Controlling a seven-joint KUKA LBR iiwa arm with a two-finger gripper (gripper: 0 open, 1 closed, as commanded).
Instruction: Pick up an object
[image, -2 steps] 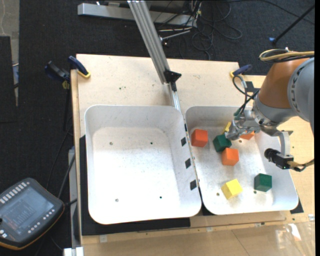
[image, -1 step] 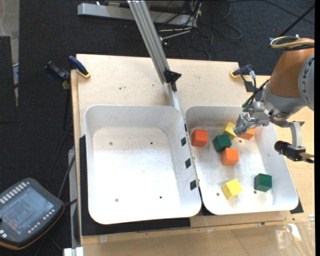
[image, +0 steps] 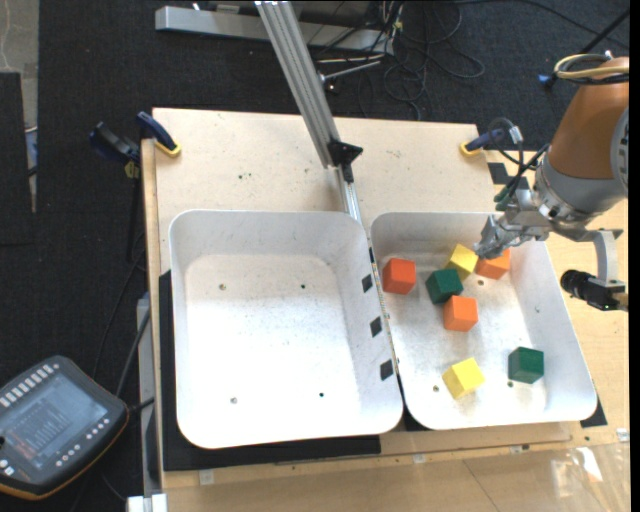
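Seven cubes lie in the right bin (image: 570, 330): three orange, two yellow, two green. By its far wall, the gripper (image: 492, 243) touches an orange cube (image: 493, 265); its grasp is hidden from view.

Seven small cubes lie right of centre in the frame, inside the right bin (image: 560, 330). An orange cube (image: 399, 275) sits leftmost; a dark green cube (image: 444, 285) touches a yellow cube (image: 463, 260); another orange one (image: 493, 265) is upper right. Below lie an orange cube (image: 460, 313), a yellow cube (image: 463, 377) and a green cube (image: 526, 364).
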